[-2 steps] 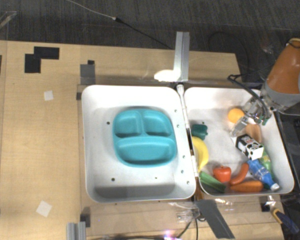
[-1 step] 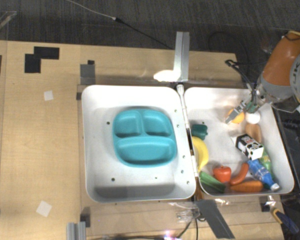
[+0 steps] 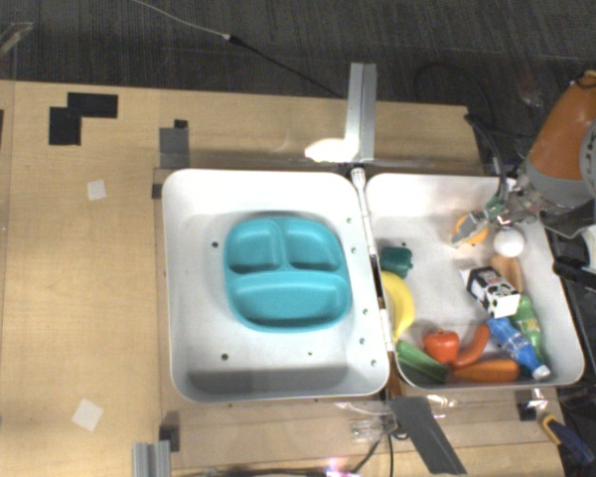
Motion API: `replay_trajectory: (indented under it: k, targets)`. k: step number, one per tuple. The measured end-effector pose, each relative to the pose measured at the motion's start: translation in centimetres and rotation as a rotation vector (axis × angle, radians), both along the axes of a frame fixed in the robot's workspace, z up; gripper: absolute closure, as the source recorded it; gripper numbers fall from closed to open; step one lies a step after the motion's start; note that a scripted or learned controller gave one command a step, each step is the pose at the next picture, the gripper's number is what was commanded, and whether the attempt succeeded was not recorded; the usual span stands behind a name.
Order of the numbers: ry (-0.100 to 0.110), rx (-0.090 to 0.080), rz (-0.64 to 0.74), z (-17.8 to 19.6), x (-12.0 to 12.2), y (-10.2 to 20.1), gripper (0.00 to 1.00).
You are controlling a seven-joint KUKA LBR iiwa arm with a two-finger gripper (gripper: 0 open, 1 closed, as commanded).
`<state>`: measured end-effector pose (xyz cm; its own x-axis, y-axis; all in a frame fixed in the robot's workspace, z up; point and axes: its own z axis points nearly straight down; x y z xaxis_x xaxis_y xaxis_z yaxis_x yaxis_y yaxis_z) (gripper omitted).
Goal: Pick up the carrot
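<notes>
At the near rim of the right bin (image 3: 572,366) the carrot (image 3: 489,371) lies flat along the 6 o'clock wall, a long orange piece with almost no gap between it and the rim. A red-orange slanted piece (image 3: 474,344) leans in at its 11 o'clock, touching or nearly so, with a tomato (image 3: 440,346) just beside that and a green vegetable (image 3: 419,359) toward the 7 o'clock corner. A blue bottle (image 3: 518,345) crowds the carrot's 2 o'clock end (its label is too small to read), and a green item (image 3: 526,317) sits just behind the bottle. Farther in, a banana (image 3: 401,302) hugs the divider at 9 o'clock, and a black-and-white cube (image 3: 492,289) carries markings that cannot be read. Behind the cube a white ball on a tan stem (image 3: 510,244) stands near the 3 o'clock wall, and a dark green piece (image 3: 395,259) sits by the divider. The open floor of this bin is its middle and its 11 o'clock corner. The gripper (image 3: 490,218) hangs over the 1 o'clock part, well apart from the carrot; how wide it stands cannot be told, since small orange and green shapes blur together there. The left bin (image 3: 184,296) holds a teal divided plate (image 3: 283,271) at its centre, with bare white floor all round it.
</notes>
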<state>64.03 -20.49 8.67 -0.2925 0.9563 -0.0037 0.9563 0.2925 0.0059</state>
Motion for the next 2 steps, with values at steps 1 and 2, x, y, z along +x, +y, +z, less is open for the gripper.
replay_trajectory:
  k: [1,2]
  targets:
    - [-0.013,-0.005,0.010,1.7,0.5,0.1,1.00]
    - [-0.002,0.003,-0.110,4.9,0.7,6.1,1.00]
